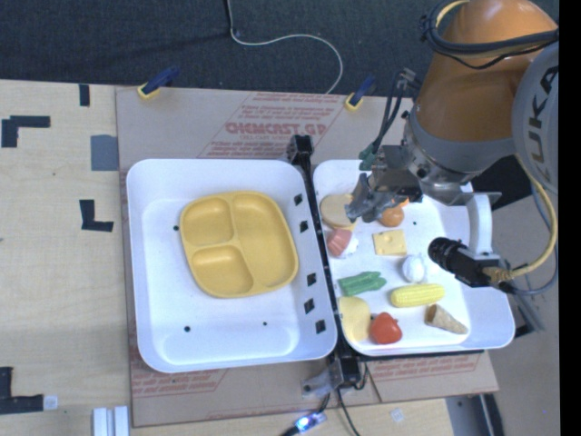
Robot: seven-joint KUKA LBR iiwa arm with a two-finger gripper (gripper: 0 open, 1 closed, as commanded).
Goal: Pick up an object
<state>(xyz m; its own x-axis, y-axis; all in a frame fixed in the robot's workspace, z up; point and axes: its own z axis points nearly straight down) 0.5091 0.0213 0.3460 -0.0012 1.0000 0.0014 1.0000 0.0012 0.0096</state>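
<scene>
Where the jaws [368, 203] hang low over the right bin [495, 330], I cannot tell if they are clenched. Below them a corn cob [417, 294] lies crosswise, long axis left-right, beside a green pepper [361, 282]. The left bin [154, 243] holds a yellow divided plate [238, 243]; cardboard [263, 125] covers the tabletop [54, 271].

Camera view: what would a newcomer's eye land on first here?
Probably the yellow divided plate, alone in the left bin. Next, the arm's orange band at upper right, its claw low over the right bin, above a scatter of toy food including a corn cob and a red piece.
</scene>
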